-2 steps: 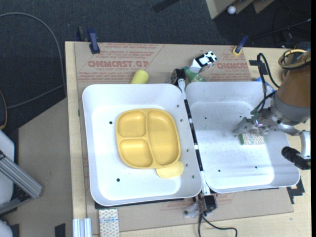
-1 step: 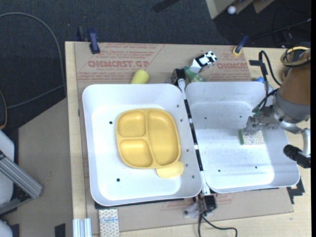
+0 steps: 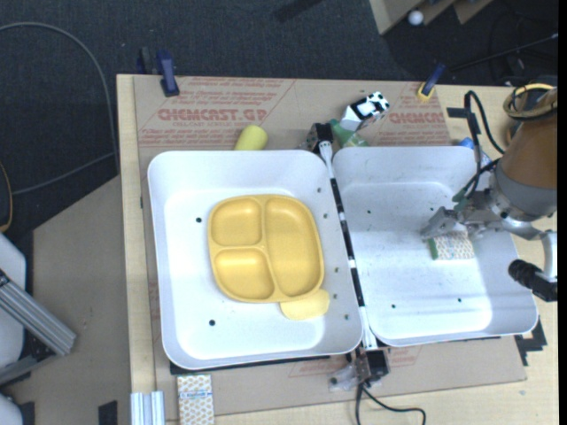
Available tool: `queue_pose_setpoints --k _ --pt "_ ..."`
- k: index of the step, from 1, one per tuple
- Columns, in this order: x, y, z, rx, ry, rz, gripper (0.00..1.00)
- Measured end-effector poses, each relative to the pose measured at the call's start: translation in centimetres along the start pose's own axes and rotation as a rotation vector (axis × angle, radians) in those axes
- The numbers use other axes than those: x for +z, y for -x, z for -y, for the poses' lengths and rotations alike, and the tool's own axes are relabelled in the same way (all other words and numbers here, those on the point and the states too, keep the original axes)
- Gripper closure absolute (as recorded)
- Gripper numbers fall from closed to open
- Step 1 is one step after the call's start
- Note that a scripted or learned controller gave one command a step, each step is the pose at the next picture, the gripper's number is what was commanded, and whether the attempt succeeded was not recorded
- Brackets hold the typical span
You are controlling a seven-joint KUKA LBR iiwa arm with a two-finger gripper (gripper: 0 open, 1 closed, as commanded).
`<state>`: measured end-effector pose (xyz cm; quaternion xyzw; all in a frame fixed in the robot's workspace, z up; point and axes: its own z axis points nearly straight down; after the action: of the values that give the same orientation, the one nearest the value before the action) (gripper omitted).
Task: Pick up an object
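In the right bin (image 3: 407,312) a small flat speckled pad with a green edge (image 3: 453,247) lies toward the right side. My gripper (image 3: 454,223) hangs right over the pad's far edge, on the grey arm with an orange band (image 3: 532,162) that comes in from the right. The view does not tell whether the gripper touches the pad. In the left bin (image 3: 177,264) a yellow divided plate (image 3: 265,247) lies in the middle, with a pale yellow rounded piece (image 3: 307,305) poking out from under its near right edge.
Behind the bins on the bench lie a yellow cylinder (image 3: 252,137) and a black-and-white toy (image 3: 367,109). Blue clamps (image 3: 166,72) grip the bench's far edge. A black divider (image 3: 341,228) runs between the bins. A small packet (image 3: 195,397) lies at the front.
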<state>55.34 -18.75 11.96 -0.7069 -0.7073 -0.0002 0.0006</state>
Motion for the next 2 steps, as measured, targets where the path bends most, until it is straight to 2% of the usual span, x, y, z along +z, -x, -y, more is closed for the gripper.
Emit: queue_pose_setpoints --k 1,2 --pt "-1.0 0.0 -0.1 -0.001 0.002 0.001 1.00" --pt "3.5 0.6 -5.1 0.000 0.002 0.002 1.00"
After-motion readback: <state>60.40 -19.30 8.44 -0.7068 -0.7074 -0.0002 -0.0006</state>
